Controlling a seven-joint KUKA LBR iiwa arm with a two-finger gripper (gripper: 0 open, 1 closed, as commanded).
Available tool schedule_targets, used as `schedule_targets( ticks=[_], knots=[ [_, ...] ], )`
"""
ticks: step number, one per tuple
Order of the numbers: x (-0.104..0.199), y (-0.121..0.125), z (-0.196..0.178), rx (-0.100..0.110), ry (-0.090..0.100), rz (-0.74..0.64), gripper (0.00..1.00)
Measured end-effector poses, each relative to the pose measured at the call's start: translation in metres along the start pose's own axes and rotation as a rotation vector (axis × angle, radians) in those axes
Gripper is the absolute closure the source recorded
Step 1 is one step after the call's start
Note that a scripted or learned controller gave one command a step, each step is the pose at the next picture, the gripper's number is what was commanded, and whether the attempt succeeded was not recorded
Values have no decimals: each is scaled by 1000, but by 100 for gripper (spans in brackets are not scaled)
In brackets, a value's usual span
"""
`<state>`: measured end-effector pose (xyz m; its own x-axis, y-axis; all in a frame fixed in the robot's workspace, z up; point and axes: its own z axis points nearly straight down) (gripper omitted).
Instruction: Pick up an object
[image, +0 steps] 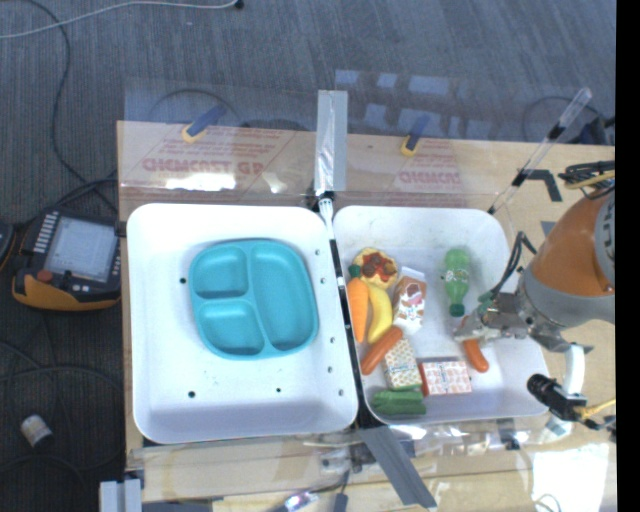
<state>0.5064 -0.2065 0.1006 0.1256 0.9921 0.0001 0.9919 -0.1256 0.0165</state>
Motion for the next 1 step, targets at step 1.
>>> schedule_targets(
  ticks=[1],
  knots=[
    [98, -33, -137, 19, -3, 132, 100]
  ],
)
